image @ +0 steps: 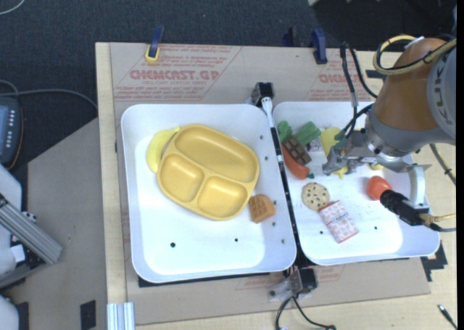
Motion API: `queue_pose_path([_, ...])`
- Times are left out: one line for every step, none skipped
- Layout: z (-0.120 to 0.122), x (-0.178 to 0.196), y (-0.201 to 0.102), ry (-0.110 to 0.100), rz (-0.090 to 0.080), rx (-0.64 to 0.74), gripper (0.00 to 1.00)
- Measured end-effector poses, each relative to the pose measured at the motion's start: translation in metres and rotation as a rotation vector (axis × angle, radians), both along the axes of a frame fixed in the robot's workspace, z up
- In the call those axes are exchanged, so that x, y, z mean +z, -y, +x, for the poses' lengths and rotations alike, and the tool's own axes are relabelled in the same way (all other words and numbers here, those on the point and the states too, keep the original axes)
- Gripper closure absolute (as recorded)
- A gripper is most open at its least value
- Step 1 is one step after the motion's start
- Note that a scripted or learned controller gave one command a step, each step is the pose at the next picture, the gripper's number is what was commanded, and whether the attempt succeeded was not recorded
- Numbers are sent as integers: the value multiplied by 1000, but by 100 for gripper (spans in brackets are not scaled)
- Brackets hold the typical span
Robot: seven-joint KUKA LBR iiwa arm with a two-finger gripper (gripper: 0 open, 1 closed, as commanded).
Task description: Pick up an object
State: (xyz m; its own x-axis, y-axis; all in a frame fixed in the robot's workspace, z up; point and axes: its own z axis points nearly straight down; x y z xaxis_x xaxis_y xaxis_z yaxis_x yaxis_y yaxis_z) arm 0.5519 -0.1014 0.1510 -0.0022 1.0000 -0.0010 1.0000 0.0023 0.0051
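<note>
The right bin [362,245] holds small toy foods. A round cookie [315,195] lies near its left side, with a pink packet [338,220] just below it. Further up are an orange-red carrot-like piece [296,167], a brown chocolate bar [296,151], green pieces [304,133] and a yellow piece [330,137]. An orange-red ball [377,187] lies to the right. My gripper [338,165] hangs low over the middle of this bin, right of the chocolate bar and above the cookie. Nothing shows in its grasp.
The left bin [145,234] holds a yellow divided tray [209,171] on a yellow plate [155,150], and a brown waffle piece [262,207] by its right wall. The arm's grey and orange body [413,104] covers the right bin's upper right. Clamps stand along the board's far edge.
</note>
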Motion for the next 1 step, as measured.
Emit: queue_pose_path([5, 44, 3, 0, 0, -1, 100])
